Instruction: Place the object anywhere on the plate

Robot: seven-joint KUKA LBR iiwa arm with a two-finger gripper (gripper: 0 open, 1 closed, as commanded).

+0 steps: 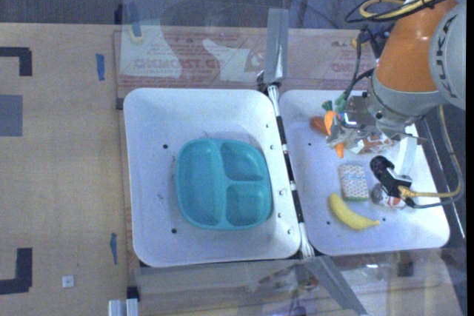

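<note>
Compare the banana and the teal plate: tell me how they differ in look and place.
The banana is yellow, slim and curved; the plate is teal, broad and rounded, split into three compartments. The banana lies in the right bin, near its front edge; the plate sits in the middle of the left bin. Both lie flat on a white bin floor, apart from the gripper.

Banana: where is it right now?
The banana lies in the right bin, near its front edge, just below a small greenish block; it is not on the plate.

arm (415, 63) enters from upper right of frame, orange band up top, wrist angled down-left; gripper (348, 131) low at right-center.
</note>
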